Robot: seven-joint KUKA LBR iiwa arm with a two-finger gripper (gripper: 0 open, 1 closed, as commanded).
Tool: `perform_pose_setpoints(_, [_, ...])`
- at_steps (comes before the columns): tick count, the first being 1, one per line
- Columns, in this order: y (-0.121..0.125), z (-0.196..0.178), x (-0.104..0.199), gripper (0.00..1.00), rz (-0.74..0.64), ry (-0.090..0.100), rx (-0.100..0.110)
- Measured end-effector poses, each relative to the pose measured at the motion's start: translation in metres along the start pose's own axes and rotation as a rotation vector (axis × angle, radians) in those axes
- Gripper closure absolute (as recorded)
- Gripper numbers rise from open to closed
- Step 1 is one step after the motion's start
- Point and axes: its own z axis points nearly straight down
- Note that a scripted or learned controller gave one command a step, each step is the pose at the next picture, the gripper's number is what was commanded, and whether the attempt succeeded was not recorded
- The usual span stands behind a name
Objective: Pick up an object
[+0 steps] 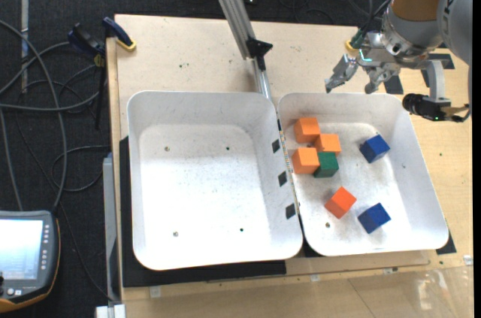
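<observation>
Camera view: grey two-finger gripper (358, 77) hangs above the far rim of the right-hand shallow white plastic bin (421, 181), fingers spread wide, nothing between them. Candidates all lie in that bin. Three orange cubes and one green cube (326, 165) sit packed together near the divider; a lone orange cube (340, 201) and two blue cubes (374, 148) (373, 217) stand apart. Judgement: pick a loner. The nearer blue cube has free floor on every side. Centre over it, turn the fingers square to two flat faces, descend straight, close low on the block. Avoid the cluster; neighbours would block a finger.
</observation>
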Motion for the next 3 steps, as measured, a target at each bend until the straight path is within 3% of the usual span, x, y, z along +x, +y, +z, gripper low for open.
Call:
perform_pose_setpoints(1, [0.000,-0.003,0.000,0.00,-0.001,-0.001,-0.003])
perform_pose_setpoints(3, [0.004,0.107,0.013,0.00,-0.001,0.000,0.000])
